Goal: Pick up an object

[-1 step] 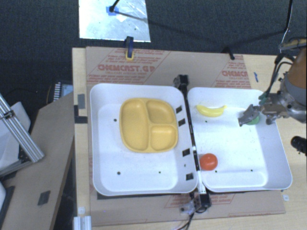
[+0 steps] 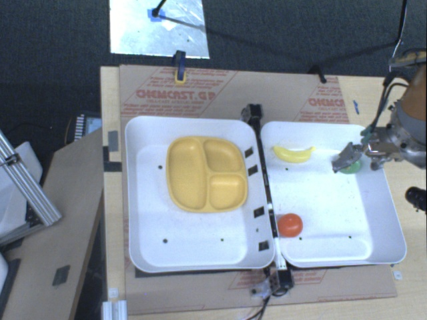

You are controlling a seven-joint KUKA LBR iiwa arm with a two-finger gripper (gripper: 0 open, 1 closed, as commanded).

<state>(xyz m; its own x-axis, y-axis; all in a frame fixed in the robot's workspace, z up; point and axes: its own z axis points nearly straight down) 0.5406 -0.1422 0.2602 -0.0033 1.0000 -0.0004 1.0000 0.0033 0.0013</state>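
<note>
The tool, its grip state impossible to tell, hangs over a green object that looks small, light, likely slippery, best pinched across its middle.

Grey KUKA arm with orange band entering from the right edge, wrist angled leftward and downward; its grey two-finger gripper is extended low, pointing left.
</note>
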